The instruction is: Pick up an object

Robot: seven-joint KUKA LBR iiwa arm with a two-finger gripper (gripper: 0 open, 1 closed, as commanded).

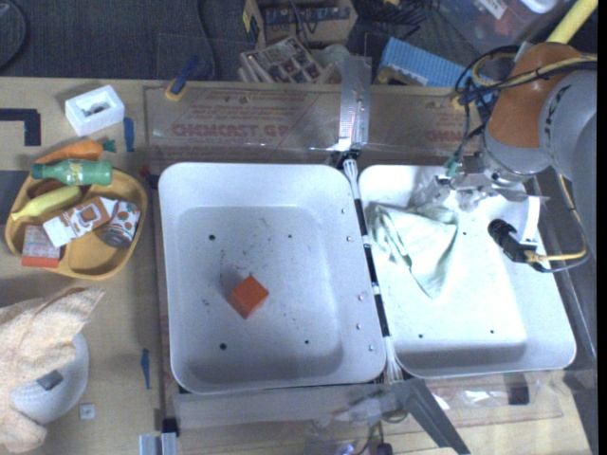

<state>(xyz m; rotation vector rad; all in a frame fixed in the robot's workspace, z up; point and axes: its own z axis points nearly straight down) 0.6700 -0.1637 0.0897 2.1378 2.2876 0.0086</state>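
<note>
Cloth (pixel 417 245), pale green-white, lies crumpled in the right bin (pixel 531 349), in its rear-left part near the wall shared with the left bin (pixel 190 197). I read its long axis as running from the bin's rear-left corner on a slant toward the bin's middle, where it narrows to a point aimed at the front edge. The wider, bunched end sits at the rear.

Pincer (pixel 444 186) is low over the rear edge of the right bin, at the cloth's upper bunched end. It appears to touch or sit just above the fabric there. From this camera I cannot tell whether it is released or clenched, nor whether any cloth is caught in it. The arm (pixel 560 112) comes in from the right, orange band (pixel 517 112) above the wrist, black cable looped beside it.

Orange block (pixel 248 295) rests in the left bin, a little front-left of centre, turned so one corner faces the front edge. It is well apart from the pincer.

On the counter (pixel 123 349) left of the bins: a yellow bowl (pixel 95 259) of mixed items, and a beige towel (pixel 47 339) by the front-left corner.
</note>
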